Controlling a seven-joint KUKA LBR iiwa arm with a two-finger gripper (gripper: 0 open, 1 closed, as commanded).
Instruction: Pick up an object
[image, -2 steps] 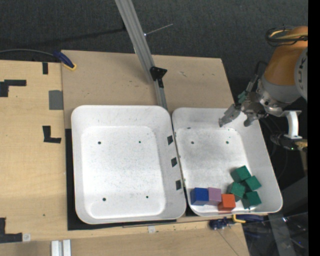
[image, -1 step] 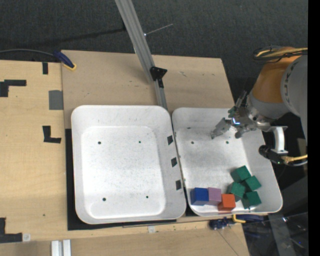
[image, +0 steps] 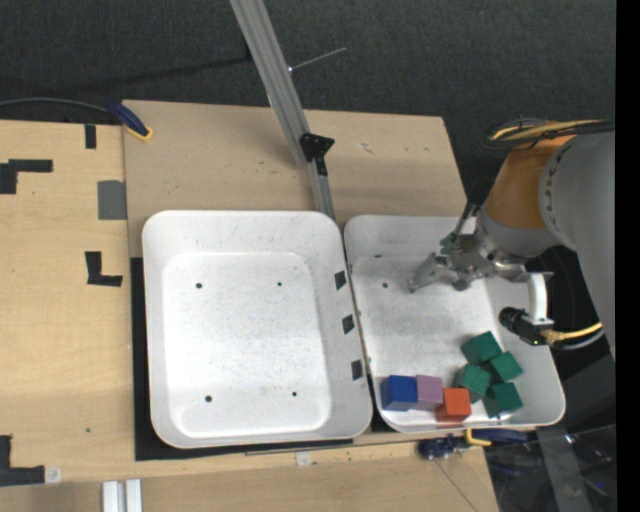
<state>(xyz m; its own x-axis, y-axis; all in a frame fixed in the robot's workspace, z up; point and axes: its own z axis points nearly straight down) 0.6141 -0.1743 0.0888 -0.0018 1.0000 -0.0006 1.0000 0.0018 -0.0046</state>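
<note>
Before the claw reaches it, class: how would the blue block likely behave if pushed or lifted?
The blue block looks cube-shaped with flat faces, so it would probably slide, not roll. It appears rigid. Pushed right, it would likely jam against the purple block beside it.

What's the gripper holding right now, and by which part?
Nothing. The gripper hangs over bare floor of the right bin, apart from the blocks: blue block, orange block, green blocks.
</note>
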